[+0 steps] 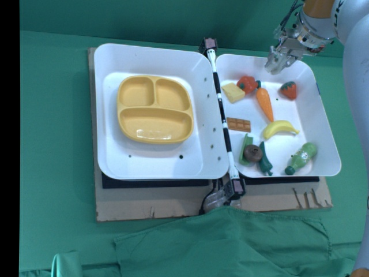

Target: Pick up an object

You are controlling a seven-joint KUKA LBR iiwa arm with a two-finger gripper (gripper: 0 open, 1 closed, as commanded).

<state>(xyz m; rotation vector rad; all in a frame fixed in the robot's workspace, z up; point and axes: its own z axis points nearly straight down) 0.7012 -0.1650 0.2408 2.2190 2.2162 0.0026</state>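
My gripper [277, 62] hangs over the far edge of the right bin [323, 128], above and apart from the toys. Nothing shows between its fingers. Below it lie a red tomato [247, 83], a yellow cheese wedge [233, 92], an orange carrot [264, 103] and a strawberry [289, 89]. Nearer the front are a brown cracker [238, 124], a banana [280, 128], a brown round toy [252, 152] on green pieces [264, 160], and a green bottle [301, 157].
The left bin [109, 154] holds a yellow divided plate [154, 109]. A black-and-white bar [221, 105] runs between the two bins. Green cloth [230, 244] bunches at the bench's front.
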